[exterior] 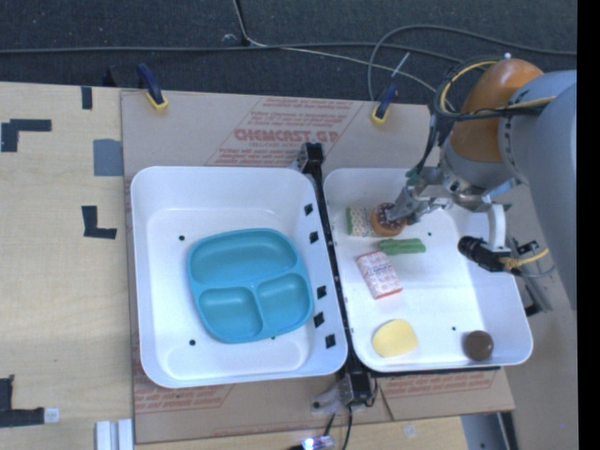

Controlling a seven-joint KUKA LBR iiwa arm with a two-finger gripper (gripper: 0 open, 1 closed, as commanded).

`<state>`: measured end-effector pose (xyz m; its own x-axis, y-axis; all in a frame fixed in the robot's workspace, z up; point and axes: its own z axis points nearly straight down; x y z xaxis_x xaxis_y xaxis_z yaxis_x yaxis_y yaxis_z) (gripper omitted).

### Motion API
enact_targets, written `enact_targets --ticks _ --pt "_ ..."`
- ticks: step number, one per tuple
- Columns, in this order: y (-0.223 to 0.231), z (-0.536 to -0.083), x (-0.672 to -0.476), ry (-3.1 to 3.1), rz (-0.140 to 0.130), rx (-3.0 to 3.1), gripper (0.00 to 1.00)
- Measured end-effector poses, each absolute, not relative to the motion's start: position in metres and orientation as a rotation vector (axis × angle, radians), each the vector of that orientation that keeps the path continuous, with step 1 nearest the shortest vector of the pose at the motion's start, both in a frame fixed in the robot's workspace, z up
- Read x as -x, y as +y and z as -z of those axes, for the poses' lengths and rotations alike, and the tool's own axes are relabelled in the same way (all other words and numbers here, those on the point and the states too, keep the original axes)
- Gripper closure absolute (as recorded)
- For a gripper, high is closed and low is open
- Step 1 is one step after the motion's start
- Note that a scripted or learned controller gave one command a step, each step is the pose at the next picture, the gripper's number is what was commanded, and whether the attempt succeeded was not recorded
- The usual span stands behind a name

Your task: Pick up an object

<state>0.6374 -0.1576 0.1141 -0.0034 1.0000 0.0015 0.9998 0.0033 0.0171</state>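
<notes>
The gripper [392, 216] hung over a brown donut [382, 220] to grab it, though whether it gripped was unclear.

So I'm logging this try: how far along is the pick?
Done: the gripper is down in the right bin, at the small brown object. In hand: nothing visibly held. Left: grasp and lift. The green piece, patterned packet and yellow object lie untouched.
</notes>
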Motion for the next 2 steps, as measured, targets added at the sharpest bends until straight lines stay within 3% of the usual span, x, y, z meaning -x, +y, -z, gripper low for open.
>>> enact_targets --ticks 1,2 --pt "-0.149 -0.162 -0.644 2.223 -0.003 -2.217 1.0" --pt "-0.153 -0.224 -0.65 2.22 -0.005 -2.216 1.0"
